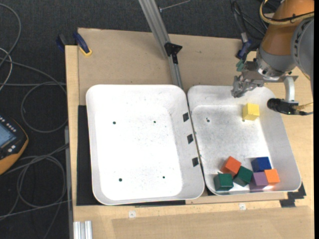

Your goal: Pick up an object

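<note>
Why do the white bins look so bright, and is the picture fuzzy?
In the camera view the light falls evenly, so the white bins look bright but not glaring; shadows are soft and small. The yellow block is sharp enough; the gripper looks a bit blurry.

Metal pole (158,31) slants above the left bin (94,148); blue clamp (82,43) beyond its far-left corner.
</note>
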`<state>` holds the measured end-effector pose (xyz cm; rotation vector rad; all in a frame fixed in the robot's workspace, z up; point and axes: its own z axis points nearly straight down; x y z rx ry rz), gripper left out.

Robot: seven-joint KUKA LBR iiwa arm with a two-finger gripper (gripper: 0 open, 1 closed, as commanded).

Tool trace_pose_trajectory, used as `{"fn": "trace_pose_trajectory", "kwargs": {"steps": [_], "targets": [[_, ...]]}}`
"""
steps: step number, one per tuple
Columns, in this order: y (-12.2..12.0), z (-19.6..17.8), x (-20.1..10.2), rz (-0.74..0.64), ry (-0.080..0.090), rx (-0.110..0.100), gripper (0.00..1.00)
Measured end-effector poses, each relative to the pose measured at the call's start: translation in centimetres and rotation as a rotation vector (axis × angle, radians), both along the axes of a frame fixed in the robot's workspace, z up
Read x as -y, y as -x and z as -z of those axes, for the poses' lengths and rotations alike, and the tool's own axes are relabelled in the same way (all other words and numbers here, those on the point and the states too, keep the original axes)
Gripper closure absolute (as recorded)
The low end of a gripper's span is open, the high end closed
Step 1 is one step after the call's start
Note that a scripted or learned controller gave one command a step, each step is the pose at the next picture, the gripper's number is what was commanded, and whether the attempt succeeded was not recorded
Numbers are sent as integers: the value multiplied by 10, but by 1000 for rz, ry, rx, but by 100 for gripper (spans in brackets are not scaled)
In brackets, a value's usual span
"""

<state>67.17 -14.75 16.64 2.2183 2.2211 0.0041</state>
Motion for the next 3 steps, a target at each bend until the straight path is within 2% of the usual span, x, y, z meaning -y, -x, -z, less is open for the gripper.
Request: {"fn": "trace_pose_trajectory", "kwargs": {"steps": [3], "targets": [[-1,-131,0,0,2,3,100]]}}
